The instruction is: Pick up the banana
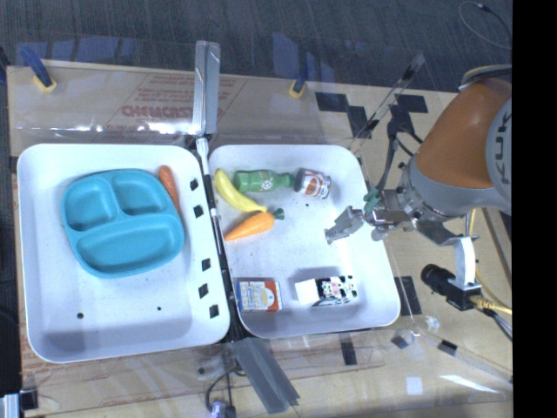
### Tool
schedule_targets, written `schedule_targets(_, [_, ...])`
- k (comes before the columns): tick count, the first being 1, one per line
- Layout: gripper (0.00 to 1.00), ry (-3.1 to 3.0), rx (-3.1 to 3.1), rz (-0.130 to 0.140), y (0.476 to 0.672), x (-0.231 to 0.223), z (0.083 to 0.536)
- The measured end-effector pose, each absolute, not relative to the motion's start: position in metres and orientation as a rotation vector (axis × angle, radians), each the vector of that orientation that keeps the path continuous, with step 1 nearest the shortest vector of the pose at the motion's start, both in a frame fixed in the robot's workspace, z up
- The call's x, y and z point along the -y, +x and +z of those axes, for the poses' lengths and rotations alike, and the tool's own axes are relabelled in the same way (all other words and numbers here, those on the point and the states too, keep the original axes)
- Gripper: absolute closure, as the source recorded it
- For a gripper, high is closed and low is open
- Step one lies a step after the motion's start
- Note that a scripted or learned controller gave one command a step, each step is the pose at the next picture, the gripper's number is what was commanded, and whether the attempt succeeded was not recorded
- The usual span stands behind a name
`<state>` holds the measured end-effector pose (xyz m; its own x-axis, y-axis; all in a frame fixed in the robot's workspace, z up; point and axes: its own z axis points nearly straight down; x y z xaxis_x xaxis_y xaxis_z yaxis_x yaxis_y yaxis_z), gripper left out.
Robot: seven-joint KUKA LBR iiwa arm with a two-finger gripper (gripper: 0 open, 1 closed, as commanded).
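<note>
Your banana [233, 193] is a short, curved yellow fruit lying flat in the right bin [376, 273], close to that bin's left wall and toward its far end. It runs at a slant from upper left to lower right, and its lower end touches or nearly touches the carrot [249, 225] just below it. To its right, just beside it, lies a green bottle [262, 181] on its side.

Count what you have in the right bin: one banana, one orange carrot with a green tip, one green bottle, one small can [314, 184] with a red and white label beyond the bottle, one small carton [258, 295] with an orange and white face near the front wall, and one white carton [326, 290] with dark markings beside it.

In the left bin [43, 320] you have one blue divided plate [124, 219] with three compartments, and one more carrot [169, 185] lying along the plate's right edge. That makes two carrots and two bins on the desk [104, 103].

The pincer [344, 227] sits over the right side of the right bin, well apart from the banana, with nothing between its fingers. You cannot tell from this view whether its fingers stand apart or together.
</note>
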<state>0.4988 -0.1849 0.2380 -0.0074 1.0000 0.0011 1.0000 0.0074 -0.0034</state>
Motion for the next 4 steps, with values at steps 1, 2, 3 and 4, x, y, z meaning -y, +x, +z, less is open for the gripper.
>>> schedule_targets(1, [0.0,-2.299,2.138,0.001,0.554,0.139,0.299])
schedule_targets(2, [0.0,-1.888,2.507,0.004,0.591,0.075,0.258])
schedule_targets(3, [0.0,-1.607,2.699,0.001,0.646,0.035,0.192])
schedule_targets(4, [0.0,-1.637,2.684,0.0,0.652,0.01,0.193])
